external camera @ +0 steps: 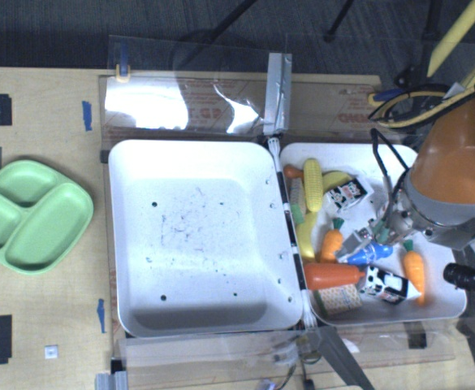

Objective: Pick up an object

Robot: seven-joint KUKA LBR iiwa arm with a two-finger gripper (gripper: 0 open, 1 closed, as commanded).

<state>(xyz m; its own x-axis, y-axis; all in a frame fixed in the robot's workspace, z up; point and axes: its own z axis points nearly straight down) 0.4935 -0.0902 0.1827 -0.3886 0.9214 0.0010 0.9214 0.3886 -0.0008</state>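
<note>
Fingers: you cannot tell from this angle whether they are spread or closed. The gripper (381, 232) sits low in the right bin (456, 299), tips among the clutter, just above a blue-and-white object (365, 254). At its 9 o'clock lies a small carrot (331, 244); at 4 o'clock a second carrot (414, 271); at 11 o'clock a corn cob (312, 184). Left bin (195, 234) lies further at 9 o'clock, and beyond it a green divided plate (31, 215) on the bench.
</note>
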